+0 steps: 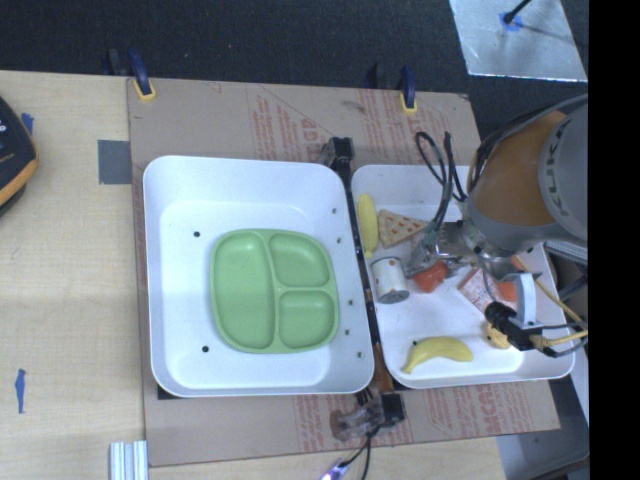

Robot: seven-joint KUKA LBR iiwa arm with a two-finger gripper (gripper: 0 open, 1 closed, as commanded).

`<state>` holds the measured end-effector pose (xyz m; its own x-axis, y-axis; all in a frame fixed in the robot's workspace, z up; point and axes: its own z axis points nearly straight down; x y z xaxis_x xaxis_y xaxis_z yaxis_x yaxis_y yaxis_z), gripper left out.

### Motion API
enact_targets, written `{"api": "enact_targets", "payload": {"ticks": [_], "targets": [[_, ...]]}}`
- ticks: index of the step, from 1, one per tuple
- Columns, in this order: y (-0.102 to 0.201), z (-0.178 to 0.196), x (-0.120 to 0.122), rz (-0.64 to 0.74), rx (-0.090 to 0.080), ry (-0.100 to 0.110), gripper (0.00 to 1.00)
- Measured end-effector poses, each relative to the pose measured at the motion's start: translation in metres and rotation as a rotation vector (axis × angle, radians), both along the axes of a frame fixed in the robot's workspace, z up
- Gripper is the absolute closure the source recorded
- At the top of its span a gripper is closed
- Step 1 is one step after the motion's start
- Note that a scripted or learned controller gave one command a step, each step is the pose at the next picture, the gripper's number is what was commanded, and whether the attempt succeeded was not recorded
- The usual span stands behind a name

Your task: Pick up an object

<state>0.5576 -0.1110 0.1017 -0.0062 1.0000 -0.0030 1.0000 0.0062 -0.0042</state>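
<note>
right bin (392, 180): crowded; can (389, 280), banana (438, 352), arm (515, 183) obstruct. left bin (165, 268): green tray (272, 289) central, margins open.

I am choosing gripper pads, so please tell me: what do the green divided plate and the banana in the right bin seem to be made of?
Green divided plate: probably moulded plastic, matte to satin; its colour is even and its compartment ridges are softly rounded.
Banana: looks like a plastic or foam toy; its yellow is uniform and smooth, with no spots. Real fruit cannot be excluded.
</note>
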Motion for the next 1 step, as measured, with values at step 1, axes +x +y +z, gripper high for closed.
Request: {"api": "enact_targets", "payload": {"ticks": [1], "targets": [[0.0679, 0.0904, 0.0371, -0.001, 0.003, -0.002, 1.0]]}}
